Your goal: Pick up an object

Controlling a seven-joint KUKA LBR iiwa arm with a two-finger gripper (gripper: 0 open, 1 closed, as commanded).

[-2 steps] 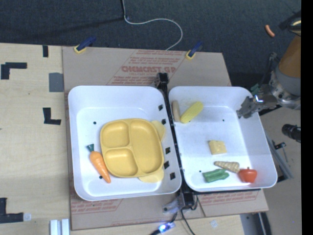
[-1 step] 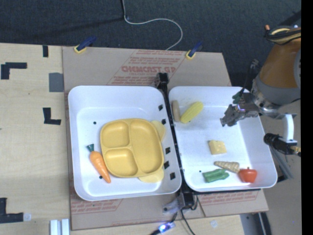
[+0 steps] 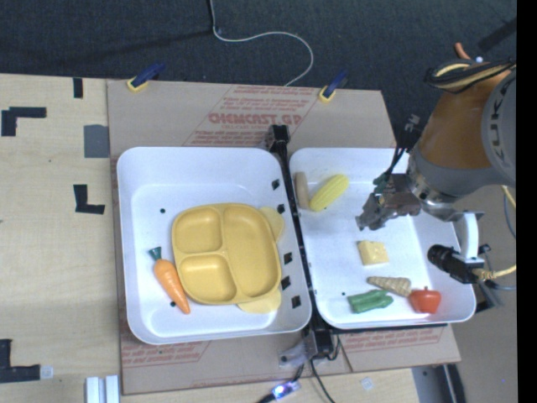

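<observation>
Two bins sit side by side on the bench (image 3: pixel 50 225), touching at mid-frame. In the left bin (image 3: pixel 134 175) a divided plate (image 3: pixel 225 253) lies in the middle, with a carrot (image 3: pixel 170 282) just beside its lower left edge. In the right bin (image 3: pixel 453 316), a corn cob (image 3: pixel 329 191) lies at the upper left, a cheese piece (image 3: pixel 373 252) in the middle, and along the lower edge a bean pod (image 3: pixel 370 301), a cone (image 3: pixel 391 285) and a tomato (image 3: pixel 425 300). The tool (image 3: pixel 373 217) hangs above the cheese piece, right of the corn cob.

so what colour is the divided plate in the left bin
Yellow; the plate shows best in the camera view.
</observation>
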